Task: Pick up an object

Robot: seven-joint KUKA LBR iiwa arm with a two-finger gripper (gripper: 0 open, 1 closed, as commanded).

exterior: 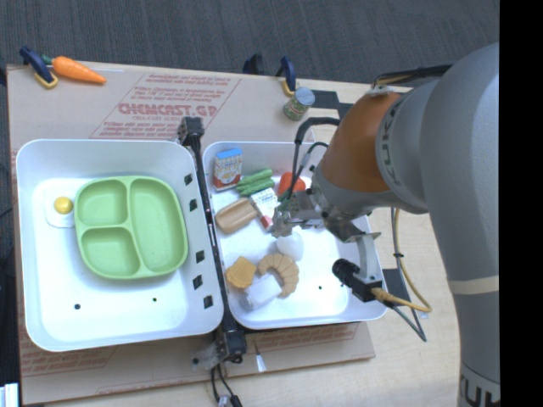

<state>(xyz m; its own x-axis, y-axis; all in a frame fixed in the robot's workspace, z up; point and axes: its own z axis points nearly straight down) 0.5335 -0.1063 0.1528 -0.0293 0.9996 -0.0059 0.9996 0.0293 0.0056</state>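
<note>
The arm is reaching into the right bin. Its jaws are hanging over the toy food, just above a white egg beside the croissant. I cannot tell if they are open. A green plate is sitting in the left bin.

The floor at the top is dark grey carpet with a fine ribbed look. Below it sits the worktop, pale and wooden on the right side. A big sheet of brown cardboard lies flat on the worktop, with red printed words on it. Blue clamps grip the cardboard's far edge. The light is soft and even.
</note>
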